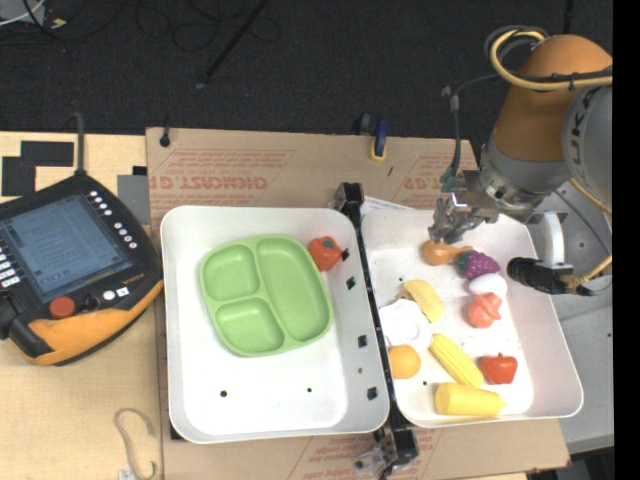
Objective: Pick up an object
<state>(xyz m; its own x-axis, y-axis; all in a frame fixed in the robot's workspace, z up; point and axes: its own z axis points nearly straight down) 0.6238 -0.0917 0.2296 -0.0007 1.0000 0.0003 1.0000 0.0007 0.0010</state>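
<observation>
Roughly ten toy foods (455, 360) fill the right bin (560, 368); gripper (452, 224) perhaps pinches one orange piece (438, 253).

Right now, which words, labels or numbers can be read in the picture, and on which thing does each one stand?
"CHEMCAST GP", printed in red and seen upside down, repeated in rows on the brown board under the two bins.
Letters on the grey arm near the frame's right edge: cut off, not readable.
Screen of the handheld pendant: lines of text, too small and blurred to read.
</observation>
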